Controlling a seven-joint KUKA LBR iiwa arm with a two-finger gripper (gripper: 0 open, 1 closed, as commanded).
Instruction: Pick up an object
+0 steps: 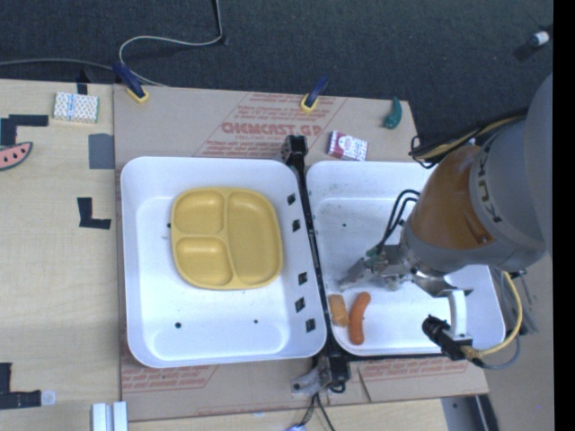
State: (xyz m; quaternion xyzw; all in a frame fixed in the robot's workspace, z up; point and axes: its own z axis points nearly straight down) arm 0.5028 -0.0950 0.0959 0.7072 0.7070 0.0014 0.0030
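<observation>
Even, bright overhead light; a soft, low-resolution picture.

You get flat, diffuse light from above, so shadows stay faint: a thin soft one along the inner walls of the left bin point(144, 268) and a slightly darker one under the arm point(476, 209) in the right bin point(359, 187). The white bin floors read bright with mild glare but keep their specks. The yellow plate point(226, 238) shows a gentle sheen. Edges everywhere are slightly blurred, and print on the cardboard point(260, 128) is barely legible.
</observation>
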